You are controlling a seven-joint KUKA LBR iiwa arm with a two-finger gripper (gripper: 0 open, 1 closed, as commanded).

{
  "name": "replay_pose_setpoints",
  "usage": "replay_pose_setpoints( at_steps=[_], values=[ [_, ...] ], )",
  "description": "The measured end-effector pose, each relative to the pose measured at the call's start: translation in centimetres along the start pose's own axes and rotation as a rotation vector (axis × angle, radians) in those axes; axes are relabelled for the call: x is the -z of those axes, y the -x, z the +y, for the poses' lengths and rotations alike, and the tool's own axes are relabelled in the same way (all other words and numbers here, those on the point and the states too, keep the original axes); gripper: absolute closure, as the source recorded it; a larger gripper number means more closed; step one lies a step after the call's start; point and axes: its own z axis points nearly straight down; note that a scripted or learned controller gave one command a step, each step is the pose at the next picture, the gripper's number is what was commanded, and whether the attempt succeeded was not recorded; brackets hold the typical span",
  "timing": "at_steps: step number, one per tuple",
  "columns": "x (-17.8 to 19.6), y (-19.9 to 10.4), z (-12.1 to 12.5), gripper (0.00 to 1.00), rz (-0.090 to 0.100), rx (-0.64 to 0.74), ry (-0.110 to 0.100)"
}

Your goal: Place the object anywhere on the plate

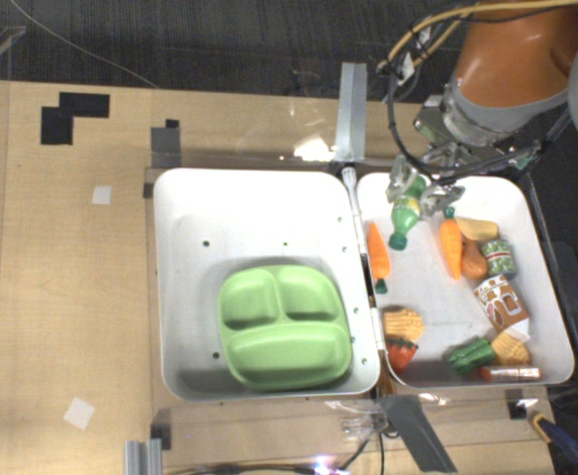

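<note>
A light green plate [284,327] with three compartments lies in the left white bin [185,216], toward its front. My gripper [421,192] hangs over the back left part of the right white bin [536,226], under the orange wrist band. A small green bottle [404,220] sits directly at the gripper's lower left side, tilted, with its base pointing toward the bin floor. Whether the bottle is gripped or just lies beneath cannot be made out. An orange carrot [376,251] lies along the right bin's left wall, just below the bottle.
The right bin also holds a second carrot [451,247], a bread piece [477,230], a small can [499,257], a carton [503,301], a yellow corn piece [403,323] and a green vegetable [470,354]. A metal divider post [351,117] stands behind the bins.
</note>
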Motion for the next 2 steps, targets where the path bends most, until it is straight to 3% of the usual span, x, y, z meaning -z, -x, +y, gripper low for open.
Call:
replay_pose_setpoints(
  at_steps=[1,2],
  values=[
    [20.2,-2.1,1.5,1.0,-0.001,0.351,-0.008],
    [5.6,-0.7,11.8,1.0,0.004,0.351,0.01]
  ],
)
